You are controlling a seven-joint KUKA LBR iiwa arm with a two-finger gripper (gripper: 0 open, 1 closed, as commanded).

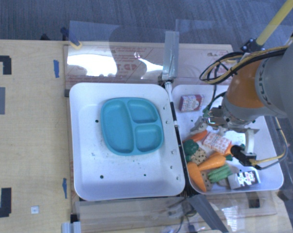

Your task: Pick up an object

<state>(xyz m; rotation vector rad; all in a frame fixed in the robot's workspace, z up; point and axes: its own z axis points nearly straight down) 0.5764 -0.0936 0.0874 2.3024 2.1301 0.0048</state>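
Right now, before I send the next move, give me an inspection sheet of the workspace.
Surface: wooden bench with black corner marks and blue tape.
Job's things: right bin holds a heap of toy food, with carrots, a red-and-white packet and a black-and-white box.
Clutter: left bin holds a teal divided plate.
Grippers: gripper low over the heap; finger state unclear.
Cables: black and yellow leads looped above the wrist.
Surroundings: blue-grey carpet, clear sheet behind bins.

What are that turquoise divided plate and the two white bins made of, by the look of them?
The turquoise three-compartment plate looks like moulded plastic: one even colour, rounded edges, dull sheen. The left white bin and right white bin also look like plastic, smooth and matte with rounded corners, though that is a guess.
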